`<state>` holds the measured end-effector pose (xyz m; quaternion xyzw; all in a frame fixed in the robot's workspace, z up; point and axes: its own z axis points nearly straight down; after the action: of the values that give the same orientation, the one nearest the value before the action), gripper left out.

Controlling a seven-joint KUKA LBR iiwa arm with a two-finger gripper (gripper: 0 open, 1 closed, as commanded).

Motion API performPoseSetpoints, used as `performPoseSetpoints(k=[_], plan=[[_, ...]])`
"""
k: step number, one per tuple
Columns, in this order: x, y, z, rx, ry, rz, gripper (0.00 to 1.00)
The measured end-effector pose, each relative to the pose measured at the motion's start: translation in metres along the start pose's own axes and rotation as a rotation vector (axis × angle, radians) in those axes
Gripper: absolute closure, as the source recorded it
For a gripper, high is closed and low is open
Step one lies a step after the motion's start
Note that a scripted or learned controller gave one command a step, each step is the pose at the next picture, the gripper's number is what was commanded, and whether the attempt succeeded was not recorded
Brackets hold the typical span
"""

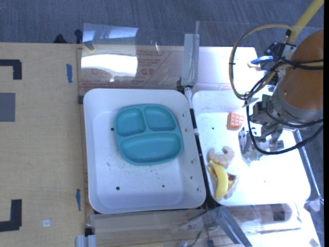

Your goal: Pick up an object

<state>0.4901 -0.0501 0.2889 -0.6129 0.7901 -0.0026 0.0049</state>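
In the right bin (288,189) lie a small orange waffle-like piece (236,120), a tan lumpy piece (222,156) and a yellow banana (220,180) by the bin's left wall. My gripper (250,149) hangs low over the right bin, to the right of the tan piece and below the waffle piece. Glare on the bin floor washes out its tips. Nothing shows held between them. The left bin (103,189) holds a teal divided plate (148,133).
A clear plastic screen (133,60) stands behind the bins, with a grey post (190,58) between them. Black and yellow cables (247,66) loop off the arm above the right bin. A wooden board (38,138) lies left of the bins.
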Motion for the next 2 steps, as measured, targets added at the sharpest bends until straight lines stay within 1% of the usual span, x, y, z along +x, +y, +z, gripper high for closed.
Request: performPoseSetpoints(k=[1, 2], plan=[[-0.064, 0.000, -0.035, -0.002, -0.003, -0.347, 1.00], [-0.082, 0.029, 0.032, -0.013, -0.004, -0.985, 1.00]])
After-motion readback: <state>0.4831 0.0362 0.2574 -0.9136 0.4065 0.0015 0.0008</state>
